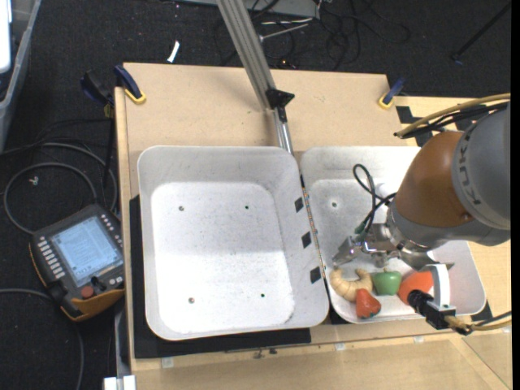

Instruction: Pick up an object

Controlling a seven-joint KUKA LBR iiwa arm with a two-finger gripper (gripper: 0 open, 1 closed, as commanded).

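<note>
While hovering over the right bin [325, 173], end effector [363, 249], state unclear, needing centring on the cream curved piece [348, 282] at six o'clock, avoiding the green piece [387, 282].

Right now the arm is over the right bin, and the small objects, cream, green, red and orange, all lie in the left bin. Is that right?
Not quite. The camera view shows the cream piece, green piece, red piece and orange piece in the right bin, near its front edge, not the left bin. The arm is indeed over the right bin.
</note>
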